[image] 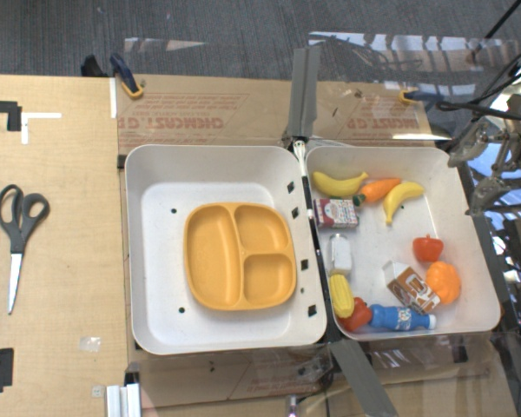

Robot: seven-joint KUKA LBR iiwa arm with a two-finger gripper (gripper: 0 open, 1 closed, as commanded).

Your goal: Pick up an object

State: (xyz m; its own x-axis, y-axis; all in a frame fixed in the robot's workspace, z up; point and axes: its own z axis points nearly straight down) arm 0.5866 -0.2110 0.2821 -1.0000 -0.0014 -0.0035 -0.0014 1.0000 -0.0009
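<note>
The right bin (pixel 451 159) holds several toy foods. A yellow banana (pixel 338 182) lies at its back left, with an orange carrot (pixel 379 189) and a second banana (pixel 399 198) beside it. A small red-and-white carton (pixel 336 213) and a white bottle (pixel 339 254) sit along the left wall. A corn cob (pixel 340 294), a red fruit (pixel 358 315) and a blue bottle (pixel 401 319) lie at the front. A brown carton (pixel 412 288), an orange (pixel 444 282) and a red pepper (pixel 427 248) sit at the right.
The left bin (pixel 152 233) holds a yellow divided plate (pixel 240 255). Scissors (pixel 17 233) lie on the bench at far left. Blue clamps (pixel 126 75) hold cardboard behind the bins. Cables and metal framing (pixel 495 163) stand by the right bin's far right corner.
</note>
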